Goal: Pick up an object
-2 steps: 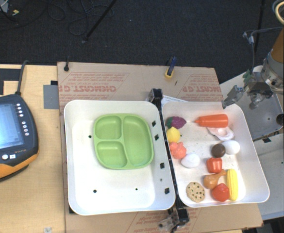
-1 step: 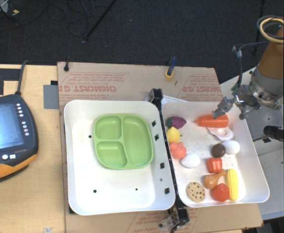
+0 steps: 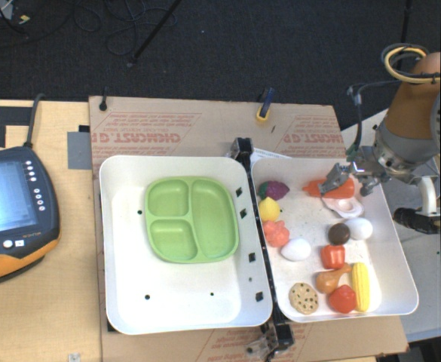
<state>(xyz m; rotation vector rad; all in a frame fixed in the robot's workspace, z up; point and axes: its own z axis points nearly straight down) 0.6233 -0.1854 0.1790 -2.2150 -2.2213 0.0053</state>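
My gripper (image 3: 351,179) hangs low over the back of the right bin (image 3: 401,281), at the end of the grey arm with the orange band (image 3: 412,111). Directly under it lies an orange-red toy food (image 3: 339,190) on a white piece; the gripper's body covers part of it. Whether they touch is unclear. Other toy foods lie in this bin: a purple eggplant (image 3: 275,189), a yellow lemon (image 3: 269,208), a pink strawberry (image 3: 277,234), a white egg (image 3: 296,249), a brown ball (image 3: 338,234), a red pepper (image 3: 333,256), a corn cob (image 3: 361,285), a cookie (image 3: 304,297) and a tomato (image 3: 342,299).
The left bin (image 3: 130,277) holds a green divided plate (image 3: 191,219). A black divider (image 3: 252,225) runs between the two bins. A teach pendant (image 3: 13,206) rests on the bench at far left. A yellow-blue clamp (image 3: 264,105) sits at the cardboard's back edge.
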